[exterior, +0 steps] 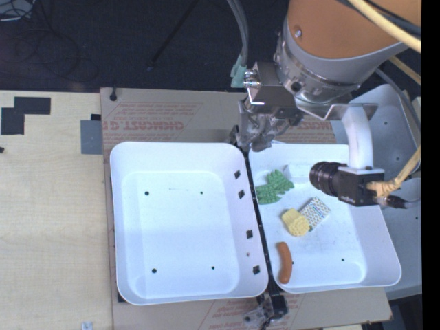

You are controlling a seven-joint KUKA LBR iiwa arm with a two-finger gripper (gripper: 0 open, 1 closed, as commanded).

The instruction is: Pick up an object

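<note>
In the right bin [357, 270] lie several small objects: a green leafy piece [273, 186], a yellow corn-like piece [295, 222], a checkered white-and-blue pad [316, 210] touching it, and an orange sausage [283, 262] near the front. My gripper [258, 137] hangs at the far left corner of the right bin, above the divider between the bins and behind the green piece. Nothing shows between its fingers.
The left bin [130, 184] sits beside the right one, both on a brown cardboard sheet [172, 115]. A black cylindrical fixture [337, 181] on a white bracket overhangs the right bin's right side. A pale wooden bench [48, 218] extends left.
</note>
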